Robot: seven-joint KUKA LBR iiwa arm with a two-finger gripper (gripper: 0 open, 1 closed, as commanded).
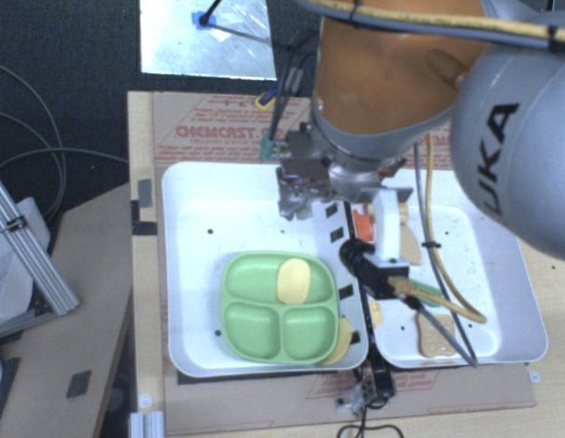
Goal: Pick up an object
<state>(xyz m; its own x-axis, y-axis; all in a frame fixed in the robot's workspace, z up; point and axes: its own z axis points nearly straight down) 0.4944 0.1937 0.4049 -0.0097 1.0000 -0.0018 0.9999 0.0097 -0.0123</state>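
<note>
Yellow oval piece [294, 281] lies on green tray [255, 322], below the gripper [305, 194].

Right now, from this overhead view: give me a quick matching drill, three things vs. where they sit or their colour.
Things:
1. green divided plate
2. yellow oval piece
3. orange band

Descriptions:
A. on the arm above the wrist
B. in the left bin, near its front
C. resting in the plate's top compartment

Pairs: 1-B, 2-C, 3-A
</note>
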